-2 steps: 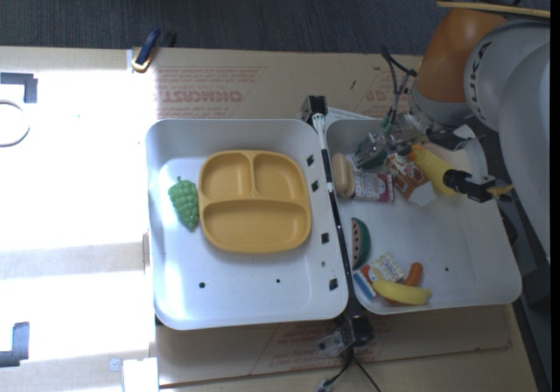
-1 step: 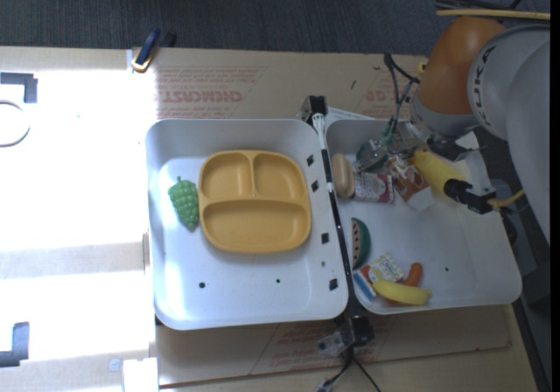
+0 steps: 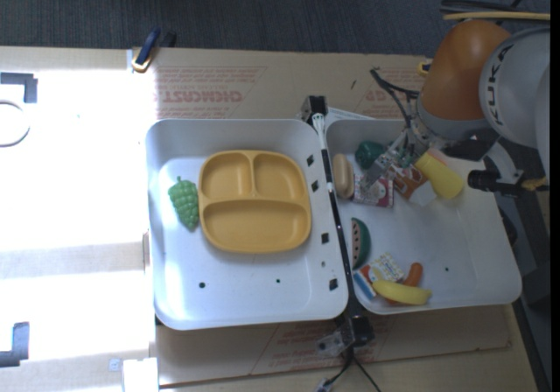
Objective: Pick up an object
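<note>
My gripper (image 3: 391, 163) reaches down into the far part of the right bin (image 3: 477, 241), under the orange wrist band. It hangs just over a red and white packet (image 3: 383, 192), between a dark green toy (image 3: 367, 153) and a yellow block (image 3: 440, 175). A tan bun (image 3: 343, 178) lies to the left against the bin wall. Nearer the front lie a watermelon slice (image 3: 360, 240), a banana (image 3: 403, 294), a small orange piece (image 3: 414, 273) and a red and white item (image 3: 383, 272). Nothing is visibly lifted.
The left bin (image 3: 254, 290) holds a yellow divided plate (image 3: 255, 201) and a bunch of green grapes (image 3: 184, 202) at its left side. The ridge where both bins meet runs close to the bun. Cardboard lies beneath the bins.
</note>
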{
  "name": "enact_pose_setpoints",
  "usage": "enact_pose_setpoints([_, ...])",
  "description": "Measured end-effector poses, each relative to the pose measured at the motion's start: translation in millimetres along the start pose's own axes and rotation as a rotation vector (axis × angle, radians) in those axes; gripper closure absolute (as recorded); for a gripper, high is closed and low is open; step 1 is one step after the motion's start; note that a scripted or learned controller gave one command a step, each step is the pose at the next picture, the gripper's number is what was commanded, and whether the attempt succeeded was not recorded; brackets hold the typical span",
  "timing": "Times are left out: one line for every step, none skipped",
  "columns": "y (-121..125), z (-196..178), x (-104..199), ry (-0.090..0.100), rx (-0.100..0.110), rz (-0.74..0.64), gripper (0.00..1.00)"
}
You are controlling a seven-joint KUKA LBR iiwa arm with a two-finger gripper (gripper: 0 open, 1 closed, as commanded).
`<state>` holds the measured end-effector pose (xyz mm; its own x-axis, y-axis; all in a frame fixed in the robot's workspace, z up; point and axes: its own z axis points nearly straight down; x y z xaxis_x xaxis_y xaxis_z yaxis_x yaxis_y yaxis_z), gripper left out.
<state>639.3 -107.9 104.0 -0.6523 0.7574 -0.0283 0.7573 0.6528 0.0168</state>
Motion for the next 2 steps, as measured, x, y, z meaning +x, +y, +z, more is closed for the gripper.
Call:
enact_pose_setpoints([-6,-1,16,-0.001,-0.007,0.302,0.00])
enact_pose_setpoints([-6,-14,12,-0.011,-0.011,0.304,1.00])
